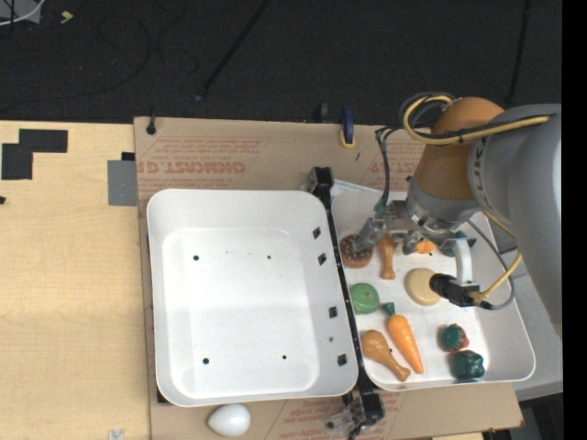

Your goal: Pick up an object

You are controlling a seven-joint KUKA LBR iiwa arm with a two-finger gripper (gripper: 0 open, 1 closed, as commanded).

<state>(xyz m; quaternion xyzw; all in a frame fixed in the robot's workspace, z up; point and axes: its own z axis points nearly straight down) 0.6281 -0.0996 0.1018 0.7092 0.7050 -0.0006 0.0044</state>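
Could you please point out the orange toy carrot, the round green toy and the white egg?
Orange toy carrot (404, 341), camera view, mid-body.
Round green toy (364, 298), camera view, top face.
White egg (228, 420), camera view, centre.

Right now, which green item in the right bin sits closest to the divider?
The light green round piece, next to the divider by the carrot. The two darker green items lie at the bin's far right corner.

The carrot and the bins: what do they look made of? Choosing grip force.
The carrot: likely moulded plastic toy food, with smooth uniform orange and a faint sheen. The right bin and left bin: apparently thin rigid white plastic, judging by rounded formed rims and soft glare. Hardness cannot be confirmed.
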